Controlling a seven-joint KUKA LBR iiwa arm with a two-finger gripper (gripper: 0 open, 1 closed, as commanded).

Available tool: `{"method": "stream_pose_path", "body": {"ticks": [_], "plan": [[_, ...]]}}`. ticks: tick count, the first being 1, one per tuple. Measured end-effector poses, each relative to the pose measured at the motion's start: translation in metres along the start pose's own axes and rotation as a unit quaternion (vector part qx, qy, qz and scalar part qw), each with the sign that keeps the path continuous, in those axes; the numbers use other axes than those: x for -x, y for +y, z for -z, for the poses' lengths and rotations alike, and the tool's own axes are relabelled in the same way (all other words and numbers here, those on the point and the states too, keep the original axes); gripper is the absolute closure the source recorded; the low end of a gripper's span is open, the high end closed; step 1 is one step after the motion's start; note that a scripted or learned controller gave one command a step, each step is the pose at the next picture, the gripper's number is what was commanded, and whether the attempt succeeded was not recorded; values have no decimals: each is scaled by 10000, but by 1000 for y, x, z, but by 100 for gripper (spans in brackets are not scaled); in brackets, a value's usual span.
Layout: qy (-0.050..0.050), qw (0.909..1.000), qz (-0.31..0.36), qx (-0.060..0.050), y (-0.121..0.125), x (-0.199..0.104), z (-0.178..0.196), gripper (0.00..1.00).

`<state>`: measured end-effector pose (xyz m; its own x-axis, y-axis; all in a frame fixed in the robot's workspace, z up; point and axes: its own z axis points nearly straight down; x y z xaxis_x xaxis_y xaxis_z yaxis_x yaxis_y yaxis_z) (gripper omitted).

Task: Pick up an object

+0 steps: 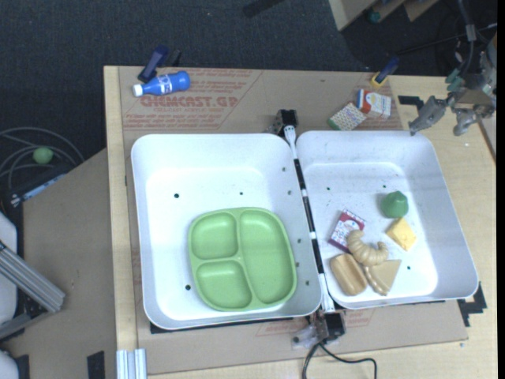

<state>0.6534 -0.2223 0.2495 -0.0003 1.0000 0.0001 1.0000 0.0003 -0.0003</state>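
Several small toy foods sit in the right bin [442,184], bunched toward its near end. Nearest the camera: a tan bread-like piece [348,275] and a pale wedge [384,275], touching or nearly so. Just behind, a croissant-shaped piece [366,249] lies partly on top of them. All three look like light moulded plastic, stiff and smooth; the crowding leaves little room to get a finger down beside any one of them.

Beside the croissant, toward the divider, a small red and white packet [345,229] lies flat. Thin, probably light card; hard to get under.

Further right, a yellow cheese-like block [403,234] sits apart from the cluster. Flat sides, so I judge it a fair candidate, gripped across its narrow width.

Behind that, a green round piece [394,204] stands clear on all sides. Likely light and rigid but slippery and prone to roll; I would close across its middle, straight down.

Left bin [158,172]: a green divided plate [241,257], wide and shallow, only the rim to take.

Farthest back, off the bins at the bench's far right corner, my gripper [441,114] hangs above the bench with nothing in it. At this size I cannot tell whether it is apart or together. It is well away from every candidate.
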Motion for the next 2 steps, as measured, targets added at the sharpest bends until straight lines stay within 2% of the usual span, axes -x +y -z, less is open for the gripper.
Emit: {"method": "stream_pose_path", "body": {"ticks": [1, 2], "plan": [[25, 10000, 15, 6, -34, -6, -155, 0], [6, 10000, 3, -9, -70, -37, -165, 0]]}}
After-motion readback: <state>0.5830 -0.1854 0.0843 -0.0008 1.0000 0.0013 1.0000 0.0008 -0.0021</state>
